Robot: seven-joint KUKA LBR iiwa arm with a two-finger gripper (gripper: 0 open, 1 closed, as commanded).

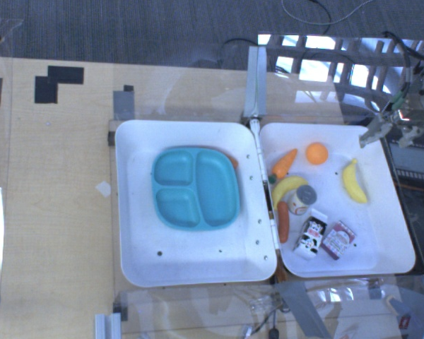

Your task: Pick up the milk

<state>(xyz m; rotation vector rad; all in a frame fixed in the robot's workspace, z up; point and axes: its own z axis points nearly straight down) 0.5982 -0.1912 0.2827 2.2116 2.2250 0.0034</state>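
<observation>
Plainly, stage: nothing is lifted yet — the pick has not begun, as far as the view shows.
Milk: the small carton (311, 236) with black-and-white cow spots lies in the lower middle of the right bin (389, 249), tilted, just beside a reddish-pink carton (338, 240) on its right.
Neighbours: a sausage (283, 222) lies just left of the milk, a grey can (302, 198) sits above it, and a banana (287, 187) and a carrot (284, 163) lie further up.
Other items: an orange (316, 153) and a second banana (353, 181) sit in the upper part of the same bin, well apart from the milk.
Left bin: it (138, 256) holds a blue divided plate (196, 188).
Gripper: it (375, 131) hangs at the upper right of the frame, over the bin's far corner, well apart from the milk; whether it is spread or closed I cannot tell, and nothing shows in its grasp.
Left to do: travel down-left to the milk, descend, close, lift — my judgement, all of it.
</observation>
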